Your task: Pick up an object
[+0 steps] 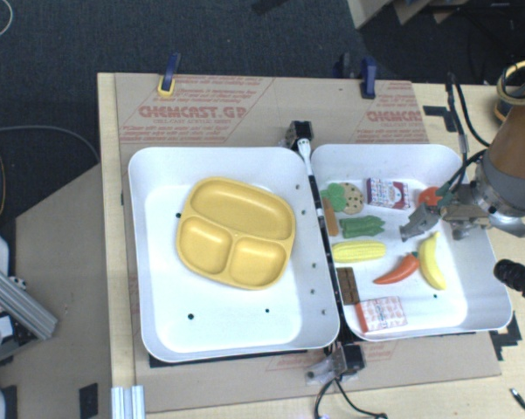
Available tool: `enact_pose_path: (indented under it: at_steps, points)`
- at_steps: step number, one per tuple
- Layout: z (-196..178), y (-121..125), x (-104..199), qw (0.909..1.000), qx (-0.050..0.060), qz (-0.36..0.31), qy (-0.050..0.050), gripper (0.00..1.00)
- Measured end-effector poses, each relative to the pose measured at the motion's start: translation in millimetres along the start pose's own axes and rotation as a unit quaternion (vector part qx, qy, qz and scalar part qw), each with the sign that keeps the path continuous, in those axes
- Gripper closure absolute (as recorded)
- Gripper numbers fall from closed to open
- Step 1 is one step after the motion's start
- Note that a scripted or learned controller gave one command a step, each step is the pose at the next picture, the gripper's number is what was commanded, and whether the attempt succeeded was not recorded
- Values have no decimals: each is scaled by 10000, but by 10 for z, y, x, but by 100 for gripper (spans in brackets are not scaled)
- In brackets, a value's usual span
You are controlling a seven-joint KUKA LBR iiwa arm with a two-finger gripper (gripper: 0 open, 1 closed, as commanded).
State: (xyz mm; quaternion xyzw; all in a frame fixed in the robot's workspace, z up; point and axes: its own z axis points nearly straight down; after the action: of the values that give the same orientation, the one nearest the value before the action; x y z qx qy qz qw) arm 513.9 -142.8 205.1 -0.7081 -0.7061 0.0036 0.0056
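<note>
In the camera view the gripper (422,221) hangs over the right bin (482,314), its grey fingers pointing toward the bin's middle, and from this angle I cannot tell how wide they stand; nothing is visibly caught between them. Directly below and just beside the tips lies the banana (432,263), with the red chili pepper (397,270) touching or nearly touching it on the side away from the arm. Just above the tips, partly tucked behind the wrist, sits a small red-orange piece (429,196), and beyond that, farther from the arm, the red-and-white packet (388,193). Farther out from the tips toward the bin divider are the green pepper (362,226), the corn cob (358,251) and the cookie (350,198); the chocolate bar (346,285) and a second packet (380,312) lie lower and well apart from it. The yellow divided plate (234,233) sits in the left bin (157,321), far from the tool. The likely trouble is crowding: banana and chili lie so close that a descent could land on both and push them apart, or pinch the banana's curved, smooth side and let it slip out.
</note>
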Motion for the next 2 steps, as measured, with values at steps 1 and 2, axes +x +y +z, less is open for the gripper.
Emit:
enact_pose_path:
  at_steps: [1, 2]
  points:
    - [-61, 28, 1, 10000, -63, -14, -11, 0]
    - [425, -12, 94, 10000, -35, -15, -1, 0]
